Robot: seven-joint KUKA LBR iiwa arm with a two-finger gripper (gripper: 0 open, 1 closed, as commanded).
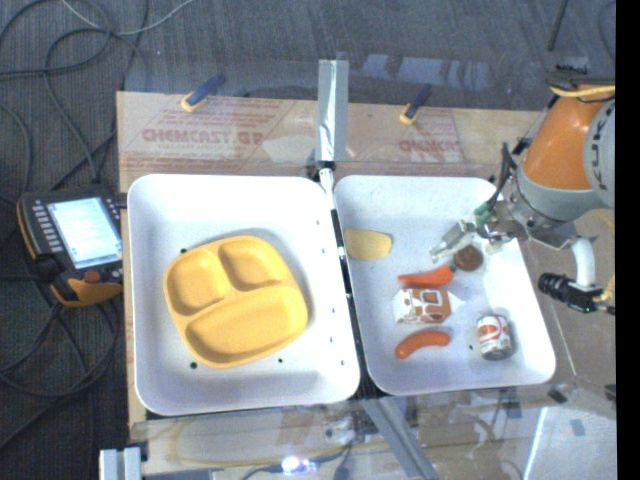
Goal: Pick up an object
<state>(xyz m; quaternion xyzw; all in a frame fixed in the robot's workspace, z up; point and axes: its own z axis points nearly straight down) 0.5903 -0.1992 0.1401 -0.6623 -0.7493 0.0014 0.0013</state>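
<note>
the grey arm reaches in from the right over the right-hand bin (520, 368), its gripper (462, 240) low near the bin's upper right part. whether the pincer is spread or closed cannot be told from this slanted overhead view, and nothing is visibly held in it. a small brown round object (467, 258) sits just beside the tip — probably the piece being sought, judging by where the tool hangs. close below lie an orange carrot-like piece (428, 277), a white-and-orange carton (423, 306), a red sausage shape (422, 343) and a small can (493, 336); a pale yellow piece (367, 244) rests near the left wall. the left bin (145, 368) carries a yellow divided tray (236, 299) — apart from the clutter, so the pick seems confined to the right side.
</note>
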